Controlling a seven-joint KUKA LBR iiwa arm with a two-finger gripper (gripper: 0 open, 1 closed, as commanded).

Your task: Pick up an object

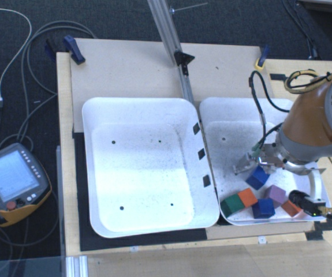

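My gripper (252,163) hangs low over the middle of the right bin (226,120), under the grey and orange wrist. A blue block (258,178) lies just below and right of it, touching or nearly touching; I cannot tell which. Along the bin's near edge lie a green block (232,203), an orange block (247,197), a second blue block (264,208), a purple block (277,194) and a reddish-orange block (293,209).
The left bin (137,111) sits beside the right one. A metal pole (166,27) slants down to the gap between the bins. Black cables (259,105) run from the arm over the right bin's far side. A pendant (12,180) lies off the bench at left.
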